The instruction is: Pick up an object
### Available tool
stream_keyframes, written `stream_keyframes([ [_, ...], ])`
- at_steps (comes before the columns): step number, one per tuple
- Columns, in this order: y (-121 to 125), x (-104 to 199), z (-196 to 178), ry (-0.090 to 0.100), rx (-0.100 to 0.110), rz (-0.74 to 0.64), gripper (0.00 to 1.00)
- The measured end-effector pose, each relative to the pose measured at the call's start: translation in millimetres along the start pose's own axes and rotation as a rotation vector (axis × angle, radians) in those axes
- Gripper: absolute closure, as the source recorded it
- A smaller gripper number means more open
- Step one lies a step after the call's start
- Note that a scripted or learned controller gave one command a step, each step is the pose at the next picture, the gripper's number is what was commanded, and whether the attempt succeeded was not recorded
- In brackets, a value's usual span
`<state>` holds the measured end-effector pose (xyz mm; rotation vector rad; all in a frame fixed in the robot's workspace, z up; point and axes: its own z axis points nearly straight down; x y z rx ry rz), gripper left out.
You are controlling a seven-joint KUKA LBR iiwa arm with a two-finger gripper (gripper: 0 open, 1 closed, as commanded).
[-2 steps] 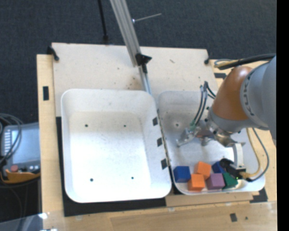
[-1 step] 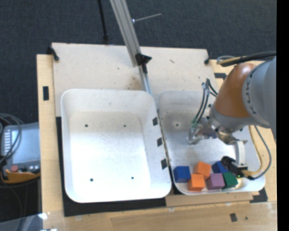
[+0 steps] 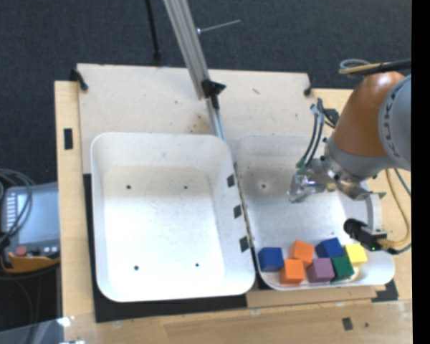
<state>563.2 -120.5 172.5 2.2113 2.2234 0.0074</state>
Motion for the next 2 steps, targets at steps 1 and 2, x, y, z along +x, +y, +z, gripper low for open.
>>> stream_keyframes([
  [1,2.0,-1.0,-37.4,0.0,0.001,0.002,1.0],
  [2,-1.3,53.0,-32.6,0.001,0.007,-0.001,1.0],
])
